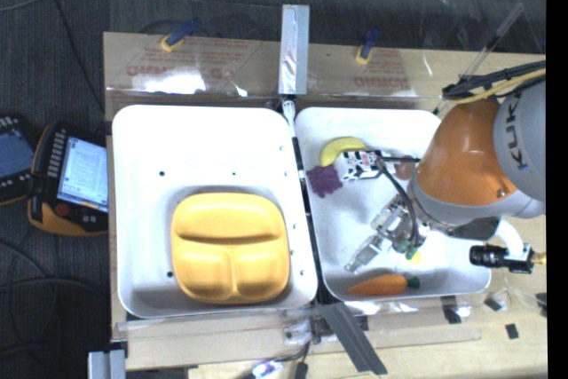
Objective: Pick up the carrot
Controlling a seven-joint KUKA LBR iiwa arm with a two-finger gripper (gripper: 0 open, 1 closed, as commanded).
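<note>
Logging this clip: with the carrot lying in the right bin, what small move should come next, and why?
Probably lower the hand slightly toward the near wall: the carrot lies just below it along the right bin's near edge, not between its fingers.

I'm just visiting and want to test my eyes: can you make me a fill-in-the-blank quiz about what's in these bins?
The yellow tray lies in the ____ bin.
The carrot lies by the right bin's ____ wall.
The banana sits beside a ____ bunch of grapes.
The gripper hangs just ____ the carrot in the picture.

Missing words: left; near; purple; above
</note>
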